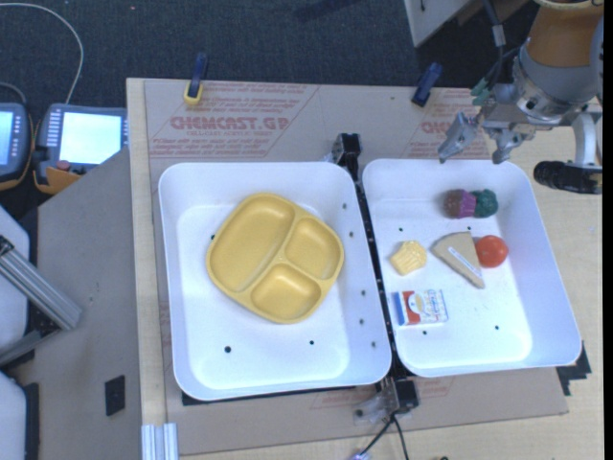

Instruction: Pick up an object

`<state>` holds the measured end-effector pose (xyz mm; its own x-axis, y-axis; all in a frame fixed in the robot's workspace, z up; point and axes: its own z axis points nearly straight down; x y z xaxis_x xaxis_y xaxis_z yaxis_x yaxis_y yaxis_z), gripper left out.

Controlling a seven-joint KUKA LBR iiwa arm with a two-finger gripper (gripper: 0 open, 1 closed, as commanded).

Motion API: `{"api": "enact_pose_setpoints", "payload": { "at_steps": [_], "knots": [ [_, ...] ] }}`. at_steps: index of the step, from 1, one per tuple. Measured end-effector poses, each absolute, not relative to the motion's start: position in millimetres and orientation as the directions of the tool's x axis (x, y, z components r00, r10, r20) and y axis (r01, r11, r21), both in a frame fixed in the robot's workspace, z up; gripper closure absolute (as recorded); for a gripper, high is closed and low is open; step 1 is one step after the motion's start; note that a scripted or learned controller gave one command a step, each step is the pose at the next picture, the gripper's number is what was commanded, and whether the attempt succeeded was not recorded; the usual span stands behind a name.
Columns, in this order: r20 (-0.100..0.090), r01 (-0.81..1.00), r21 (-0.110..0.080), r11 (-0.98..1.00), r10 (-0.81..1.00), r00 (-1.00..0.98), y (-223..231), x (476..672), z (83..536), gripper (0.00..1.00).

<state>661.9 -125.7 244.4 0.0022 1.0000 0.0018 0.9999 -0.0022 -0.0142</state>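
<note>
The right bin (536,343) holds several small items. A bunch of purple and green grapes (470,202) lies near its back. A red tomato (491,250) touches a tan bread slice (459,257) in the middle. A yellow corn piece (409,257) lies to their left, and a small milk carton (420,307) lies near the front. My gripper (479,148) hangs open above the back edge of the right bin, just behind the grapes, with nothing between its fingers.
The left bin (192,343) holds a yellow divided plate (276,256). Black clamps (347,148) sit between the bins at the back. A blue and yellow clip (195,79) and a blue clip (426,83) hold the cardboard's rear edge.
</note>
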Motion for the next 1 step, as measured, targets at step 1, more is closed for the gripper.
{"api": "enact_pose_setpoints", "payload": {
  "at_steps": [1],
  "knots": [
    [0.0, 1.0, -0.001, 0.0, 1.0, 0.0, -125.5, 664.3, 252.4, 0.0]
  ]
}}
